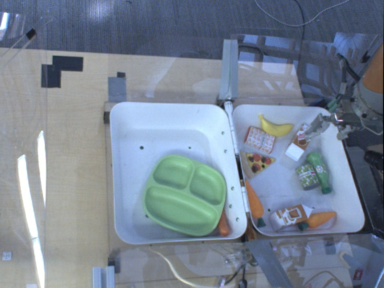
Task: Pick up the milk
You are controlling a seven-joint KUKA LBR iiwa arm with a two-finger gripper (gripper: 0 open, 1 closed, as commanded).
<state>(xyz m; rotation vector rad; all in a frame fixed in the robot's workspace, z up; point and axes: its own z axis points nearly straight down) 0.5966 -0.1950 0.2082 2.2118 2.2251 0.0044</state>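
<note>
carton: milk (289,216), boxy, printed card | lying flat | right bin (354,218)

The milk (290,216) is a small carton, white with an orange-brown panel, tipped over on its side. It lies on the floor of the right bin (354,191), close to the near rim, its gabled top pointing right. A carrot (321,220) lies just beside that end, seemingly touching it. Another carrot (254,201) lies near it on the left.
</note>
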